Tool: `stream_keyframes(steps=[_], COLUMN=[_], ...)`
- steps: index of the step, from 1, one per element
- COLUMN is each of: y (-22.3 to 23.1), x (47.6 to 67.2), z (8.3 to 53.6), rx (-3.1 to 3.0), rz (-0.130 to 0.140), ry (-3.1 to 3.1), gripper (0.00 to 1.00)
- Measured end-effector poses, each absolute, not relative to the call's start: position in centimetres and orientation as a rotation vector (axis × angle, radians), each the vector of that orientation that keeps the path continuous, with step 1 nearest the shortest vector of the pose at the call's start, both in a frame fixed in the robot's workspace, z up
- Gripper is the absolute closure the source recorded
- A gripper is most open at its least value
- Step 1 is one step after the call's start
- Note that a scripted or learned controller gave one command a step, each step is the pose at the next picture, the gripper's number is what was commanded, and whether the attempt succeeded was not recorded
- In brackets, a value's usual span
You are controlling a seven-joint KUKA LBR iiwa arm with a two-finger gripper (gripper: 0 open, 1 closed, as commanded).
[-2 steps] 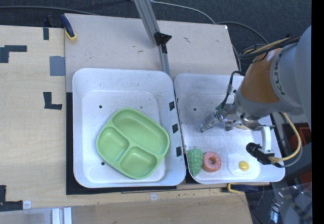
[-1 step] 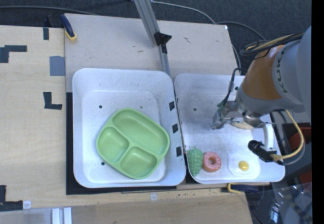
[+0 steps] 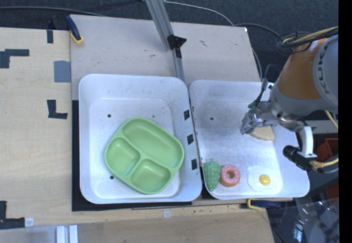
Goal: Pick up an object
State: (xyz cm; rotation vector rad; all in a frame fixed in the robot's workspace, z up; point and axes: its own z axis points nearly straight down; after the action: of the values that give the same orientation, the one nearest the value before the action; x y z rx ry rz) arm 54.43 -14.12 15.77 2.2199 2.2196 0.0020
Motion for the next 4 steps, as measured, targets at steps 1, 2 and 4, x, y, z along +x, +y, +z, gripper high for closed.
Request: stream_keyframes(steps=[1,2,4], y=[-14.4,-14.4,-4.2], x=[54.3,54.4,54.6], z=[22.0,22.6,21.0], rx=[2.217,2.220,2.217], rz=[0.004,0.000,-0.001], ry=[2.219,2.224,2.230], gripper=[1.00,1.00,1.00])
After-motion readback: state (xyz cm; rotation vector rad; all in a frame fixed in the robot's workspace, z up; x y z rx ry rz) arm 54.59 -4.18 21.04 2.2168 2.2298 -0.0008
